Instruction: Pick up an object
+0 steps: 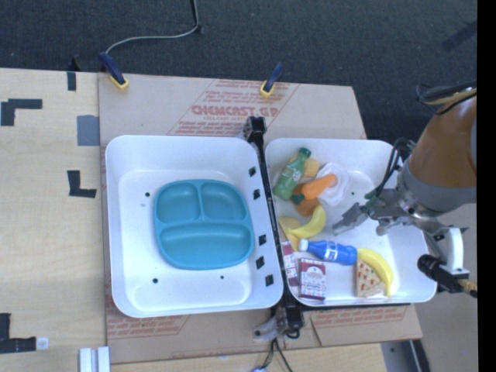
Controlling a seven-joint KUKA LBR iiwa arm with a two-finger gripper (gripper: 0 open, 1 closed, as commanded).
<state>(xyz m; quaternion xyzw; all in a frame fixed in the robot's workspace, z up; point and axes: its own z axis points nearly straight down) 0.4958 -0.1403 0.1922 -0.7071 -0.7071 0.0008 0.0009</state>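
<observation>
Nearest the camera, a red box (312, 278) and a pizza slice (367, 279) are being borne at the right bin's (403, 294) front edge, with a blue bottle (329, 250), two bananas (308, 225), a carrot (320, 184) and a green bottle (291, 173) behind them. The gripper (358, 213) is being held over that bin, just right of the toys, its fingers spread apart with nothing between them. A blue divided plate (204, 223) is being held in the left bin (124, 208).

Dark carpet (310, 22) fills the top of the frame; below it, a pale wooden bench (46, 208) carries a cardboard sheet (232, 107).
</observation>
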